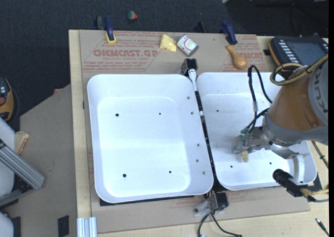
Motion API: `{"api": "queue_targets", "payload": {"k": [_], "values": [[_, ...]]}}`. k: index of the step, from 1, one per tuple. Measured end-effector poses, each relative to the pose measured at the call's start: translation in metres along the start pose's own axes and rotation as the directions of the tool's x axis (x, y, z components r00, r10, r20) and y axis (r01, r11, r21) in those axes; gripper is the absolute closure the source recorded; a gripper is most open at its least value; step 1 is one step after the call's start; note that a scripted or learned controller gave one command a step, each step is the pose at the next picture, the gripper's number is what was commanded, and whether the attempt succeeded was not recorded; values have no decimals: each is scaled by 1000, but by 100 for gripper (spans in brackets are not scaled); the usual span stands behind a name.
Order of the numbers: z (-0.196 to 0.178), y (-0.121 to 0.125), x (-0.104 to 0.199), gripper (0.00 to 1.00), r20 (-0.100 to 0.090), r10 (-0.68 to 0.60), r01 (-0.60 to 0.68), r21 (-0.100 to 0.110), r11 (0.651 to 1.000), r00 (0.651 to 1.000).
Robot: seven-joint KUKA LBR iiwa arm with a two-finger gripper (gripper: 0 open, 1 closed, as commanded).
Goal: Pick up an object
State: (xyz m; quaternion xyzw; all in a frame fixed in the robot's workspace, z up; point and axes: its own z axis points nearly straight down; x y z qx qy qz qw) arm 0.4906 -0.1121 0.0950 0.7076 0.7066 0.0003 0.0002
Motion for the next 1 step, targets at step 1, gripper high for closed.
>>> {"api": "queue_targets", "payload": {"k": [1], "values": [[-96,62,42,100,1,-9,9,-14,1000,1000]]}}
